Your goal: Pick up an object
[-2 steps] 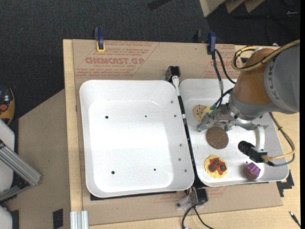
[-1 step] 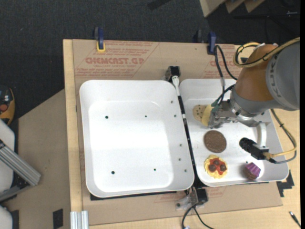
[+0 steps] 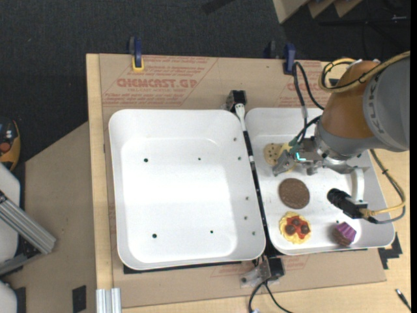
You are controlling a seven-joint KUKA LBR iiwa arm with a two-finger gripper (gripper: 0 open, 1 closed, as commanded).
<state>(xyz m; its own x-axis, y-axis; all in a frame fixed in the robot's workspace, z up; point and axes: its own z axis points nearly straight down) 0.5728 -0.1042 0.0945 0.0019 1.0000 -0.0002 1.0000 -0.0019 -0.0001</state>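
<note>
The tool (image 3: 285,164) sits just beside the pale cookie (image 3: 272,152) in the right bin (image 3: 378,240); its grip cannot be told.

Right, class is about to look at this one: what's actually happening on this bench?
A grey and orange robot arm reaches into the right bin from the right. Its end effector is low over the bin's upper part, next to a pale cookie. Nothing is visibly held. A brown round cookie, a small toy pizza and a purple cupcake lie in the same bin.
</note>
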